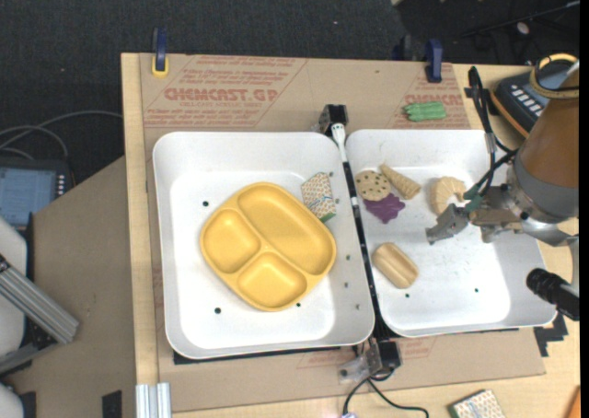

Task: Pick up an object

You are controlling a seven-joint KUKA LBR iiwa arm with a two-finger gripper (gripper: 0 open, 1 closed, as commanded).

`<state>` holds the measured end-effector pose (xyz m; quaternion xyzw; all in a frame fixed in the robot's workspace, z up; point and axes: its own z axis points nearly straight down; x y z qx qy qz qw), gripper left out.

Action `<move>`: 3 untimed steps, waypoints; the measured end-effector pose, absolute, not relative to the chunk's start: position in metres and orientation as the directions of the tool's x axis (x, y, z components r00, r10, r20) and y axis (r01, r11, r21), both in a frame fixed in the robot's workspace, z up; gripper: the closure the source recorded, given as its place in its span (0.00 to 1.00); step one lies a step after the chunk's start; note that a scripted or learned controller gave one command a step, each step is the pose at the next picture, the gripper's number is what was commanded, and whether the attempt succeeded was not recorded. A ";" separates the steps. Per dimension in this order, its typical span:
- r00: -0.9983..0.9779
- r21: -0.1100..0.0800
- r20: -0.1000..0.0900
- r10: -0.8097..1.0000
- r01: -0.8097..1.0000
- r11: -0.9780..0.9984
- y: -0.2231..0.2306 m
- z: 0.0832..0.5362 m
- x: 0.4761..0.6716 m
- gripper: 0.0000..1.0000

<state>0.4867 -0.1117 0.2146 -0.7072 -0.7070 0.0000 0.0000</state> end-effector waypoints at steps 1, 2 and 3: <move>0.005 -0.003 -0.001 1.000 1.000 -0.005 -0.173 0.078 0.496 0.00; -0.006 0.006 -0.001 1.000 1.000 0.006 -0.122 0.085 0.562 0.00; -0.004 0.007 -0.002 1.000 1.000 0.004 -0.113 0.086 0.638 0.00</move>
